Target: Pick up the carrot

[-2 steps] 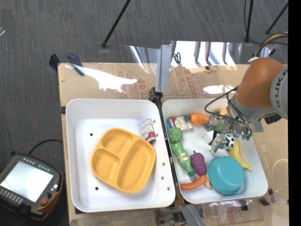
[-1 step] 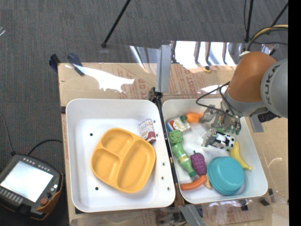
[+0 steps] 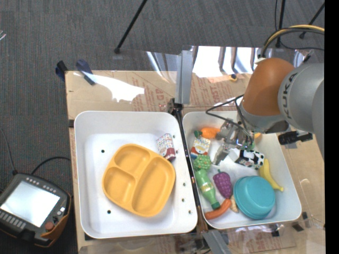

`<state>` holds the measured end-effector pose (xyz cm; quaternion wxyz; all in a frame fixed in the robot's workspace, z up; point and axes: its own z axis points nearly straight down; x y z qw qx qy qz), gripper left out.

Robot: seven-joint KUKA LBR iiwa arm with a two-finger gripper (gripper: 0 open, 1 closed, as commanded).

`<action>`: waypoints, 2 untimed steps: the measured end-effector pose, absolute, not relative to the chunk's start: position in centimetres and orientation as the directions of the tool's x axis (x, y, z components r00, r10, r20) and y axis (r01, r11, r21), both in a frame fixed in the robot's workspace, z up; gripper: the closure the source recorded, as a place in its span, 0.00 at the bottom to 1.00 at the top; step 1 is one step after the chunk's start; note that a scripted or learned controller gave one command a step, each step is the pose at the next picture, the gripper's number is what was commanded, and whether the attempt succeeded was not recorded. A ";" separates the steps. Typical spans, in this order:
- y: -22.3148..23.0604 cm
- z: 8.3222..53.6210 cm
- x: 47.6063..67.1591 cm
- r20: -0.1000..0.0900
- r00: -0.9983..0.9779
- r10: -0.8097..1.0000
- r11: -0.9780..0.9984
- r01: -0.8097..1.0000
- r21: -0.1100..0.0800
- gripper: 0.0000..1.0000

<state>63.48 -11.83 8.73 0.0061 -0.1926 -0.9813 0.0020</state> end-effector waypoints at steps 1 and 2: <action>-7.9 8.8 62.3 0.001 -0.866 0.500 0.866 0.500 0.001 0.00; -8.1 8.7 62.7 0.001 -0.685 0.729 0.685 0.729 0.000 0.00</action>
